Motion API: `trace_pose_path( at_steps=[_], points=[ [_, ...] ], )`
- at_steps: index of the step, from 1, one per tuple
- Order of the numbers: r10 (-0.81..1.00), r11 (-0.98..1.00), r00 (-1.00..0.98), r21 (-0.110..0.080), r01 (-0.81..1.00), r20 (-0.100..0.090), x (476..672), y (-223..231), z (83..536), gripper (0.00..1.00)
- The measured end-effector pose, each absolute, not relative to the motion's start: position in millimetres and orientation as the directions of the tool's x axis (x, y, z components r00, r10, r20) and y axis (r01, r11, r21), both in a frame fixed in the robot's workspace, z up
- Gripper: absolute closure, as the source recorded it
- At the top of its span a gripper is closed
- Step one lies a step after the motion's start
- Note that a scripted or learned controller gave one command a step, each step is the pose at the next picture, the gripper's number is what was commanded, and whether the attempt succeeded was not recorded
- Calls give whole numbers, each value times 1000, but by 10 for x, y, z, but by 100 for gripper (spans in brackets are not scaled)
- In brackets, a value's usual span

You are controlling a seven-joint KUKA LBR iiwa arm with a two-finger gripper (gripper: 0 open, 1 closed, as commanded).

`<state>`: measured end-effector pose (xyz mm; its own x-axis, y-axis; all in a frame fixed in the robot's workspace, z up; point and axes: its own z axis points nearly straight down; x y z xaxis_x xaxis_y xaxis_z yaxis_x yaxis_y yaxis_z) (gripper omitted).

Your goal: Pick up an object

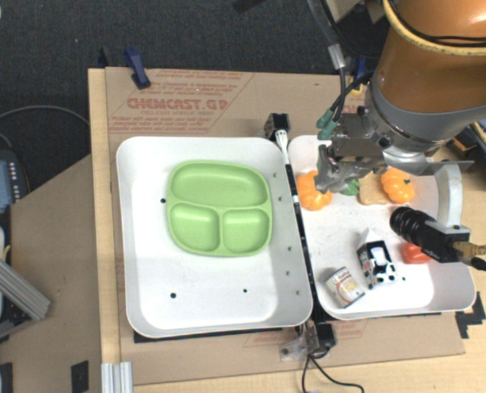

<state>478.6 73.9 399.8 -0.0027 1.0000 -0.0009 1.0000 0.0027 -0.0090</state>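
Orange piece (311,195), rounded, lies at the upper left of the right bin (443,301), close against the wall it shares with the left bin (132,219). The gripper (335,180) hangs just to the right of the piece, low over the bin floor. Contact between the two cannot be confirmed. Whether the gripper is spread or pressed together cannot be told, because the arm's grey and orange bulk stands over it. Nothing is seen held.

Judgement: the step in hand is the approach to a grasp, and this orange piece is the likeliest target. To do it well, the gripper needs centring over the piece rather than beside it. The closing line should run along the shared wall so that no part strikes the rim. A rounded thing may roll out of an off-centre squeeze, so a straight, slow descent and a vertical lift are advised.

Obscured: a second orange piece (397,187) sits at centre right of the frame, partly under the wrist. The tin (343,286), black-and-white toy (379,264) and red piece (413,256) lie at lower right, too small for detail. The red piece is partly covered. The green plate (220,207) lies in the left bin, fully seen.
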Motion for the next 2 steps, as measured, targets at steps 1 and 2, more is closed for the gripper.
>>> trace_pose_path(
  at_steps=[1, 2],
  points=[
    [1000, 3, -3, -9, 1000, -1, 4789, 1071, 3322, 100],
    [1000, -6, 6, 12, 1000, 0, 4802, 500, 4212, 100]
  ],
)
